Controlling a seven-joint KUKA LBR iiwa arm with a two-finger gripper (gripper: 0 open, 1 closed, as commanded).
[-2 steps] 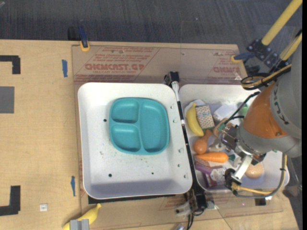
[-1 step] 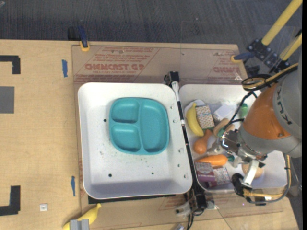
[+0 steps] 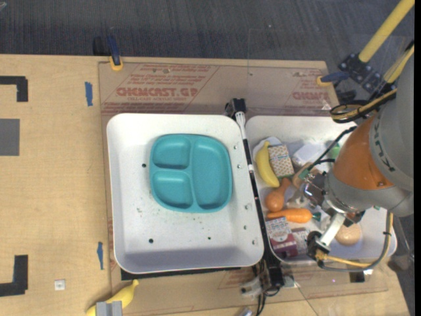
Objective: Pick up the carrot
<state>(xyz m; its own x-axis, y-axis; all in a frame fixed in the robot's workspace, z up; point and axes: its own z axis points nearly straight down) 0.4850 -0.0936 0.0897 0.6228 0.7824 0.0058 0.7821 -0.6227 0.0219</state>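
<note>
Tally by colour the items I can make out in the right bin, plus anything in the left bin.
Yellow: 1, banana
Orange: 2, carrot, orange pear-shaped fruit
Tan: 1, egg-like item
Teal: 1, divided plate
Total: 5; packets under the arm are too cluttered to count.

Red print "CHEMCAST GP" on brown protective sheet [image 3: 217, 84] behind the bins, large at left, repeated partly at right edge, mirrored or upside-down, hard to confirm. Smaller red lines above it illegible. Packets in right bin [image 3: 388, 242] carry print, too small to read.
</note>
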